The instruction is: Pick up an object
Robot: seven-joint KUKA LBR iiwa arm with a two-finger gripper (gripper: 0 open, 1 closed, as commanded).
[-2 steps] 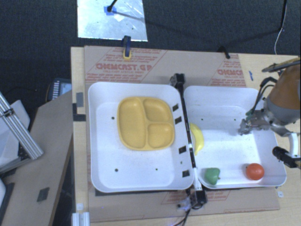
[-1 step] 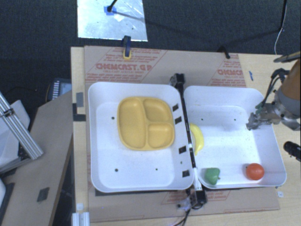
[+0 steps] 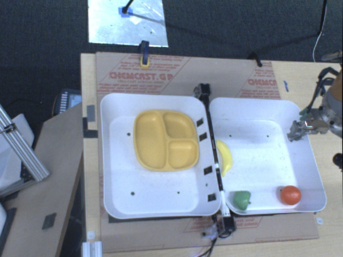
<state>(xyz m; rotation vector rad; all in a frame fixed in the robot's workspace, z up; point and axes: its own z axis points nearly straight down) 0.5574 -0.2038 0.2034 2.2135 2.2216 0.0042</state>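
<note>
A yellow divided plate lies in the left bin. The right bin holds a yellow banana-like piece against its left wall, a green object at the front left and an orange-red ball at the front right. My gripper hangs over the right bin's right rim, well above and behind the orange-red ball, with nothing seen in it.
A black divider strip with clips runs between the two bins. Both bins rest on a cardboard sheet on the bench. A shiny metal plate lies on the dark floor beyond. An aluminium frame stands at the left.
</note>
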